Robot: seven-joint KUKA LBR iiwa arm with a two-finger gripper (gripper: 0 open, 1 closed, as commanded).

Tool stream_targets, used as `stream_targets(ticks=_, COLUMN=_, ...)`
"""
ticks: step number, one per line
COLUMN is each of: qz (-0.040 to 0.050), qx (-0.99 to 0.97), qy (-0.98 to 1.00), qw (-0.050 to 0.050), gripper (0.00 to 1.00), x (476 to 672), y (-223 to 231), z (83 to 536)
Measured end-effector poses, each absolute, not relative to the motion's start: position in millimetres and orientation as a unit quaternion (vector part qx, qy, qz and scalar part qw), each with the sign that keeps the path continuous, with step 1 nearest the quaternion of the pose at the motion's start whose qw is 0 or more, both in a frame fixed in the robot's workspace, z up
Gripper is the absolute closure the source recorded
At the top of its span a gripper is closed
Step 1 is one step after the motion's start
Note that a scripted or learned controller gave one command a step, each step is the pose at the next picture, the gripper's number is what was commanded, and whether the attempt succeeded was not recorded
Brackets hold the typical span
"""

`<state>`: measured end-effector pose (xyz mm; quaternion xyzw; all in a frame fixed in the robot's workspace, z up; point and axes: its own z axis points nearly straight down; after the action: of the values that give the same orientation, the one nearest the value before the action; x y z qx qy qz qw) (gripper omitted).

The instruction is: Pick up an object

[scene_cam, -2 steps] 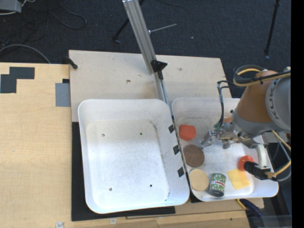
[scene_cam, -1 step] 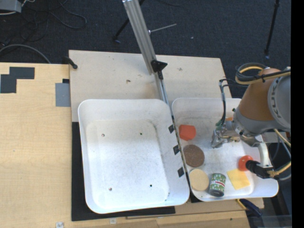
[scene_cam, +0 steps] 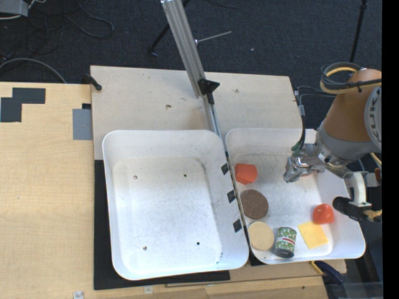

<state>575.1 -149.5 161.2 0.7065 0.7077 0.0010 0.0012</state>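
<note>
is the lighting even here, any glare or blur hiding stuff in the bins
In the camera view the lighting is soft and even; the left bin is bright white but its specks still read. Shadows are faint. The tool looks slightly soft, while the small can and yellow block stay distinguishable.

Two bins sit side by side on the surface (scene_cam: 156, 98), the left bin (scene_cam: 124, 167) well away from the jaws (scene_cam: 293, 173) and the right bin (scene_cam: 274, 142) directly beneath them. The jaws hang over the right bin's middle. To their left, near the wall shared with the left bin, lies a block (scene_cam: 245, 173). In front of the block rests a flat disc (scene_cam: 254, 204), and in front of that a second disc (scene_cam: 261, 235), touching a can (scene_cam: 285, 242) on its right. A flat square (scene_cam: 313, 235) lies just right of the can. A ball (scene_cam: 323, 213) sits behind the square, in front and to the right of the jaws.
</note>
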Motion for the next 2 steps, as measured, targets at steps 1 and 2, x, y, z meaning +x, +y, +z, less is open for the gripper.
stream_targets(ticks=1, qz=0.0014, qx=0.706, qy=0.708, qw=0.002, gripper=1.00, x=577.2, y=-145.6, z=223.8)
stream_targets(ticks=2, qz=-0.0001, qx=0.706, qy=0.708, qw=0.000, gripper=1.00, x=577.4, y=-146.3, z=233.8)
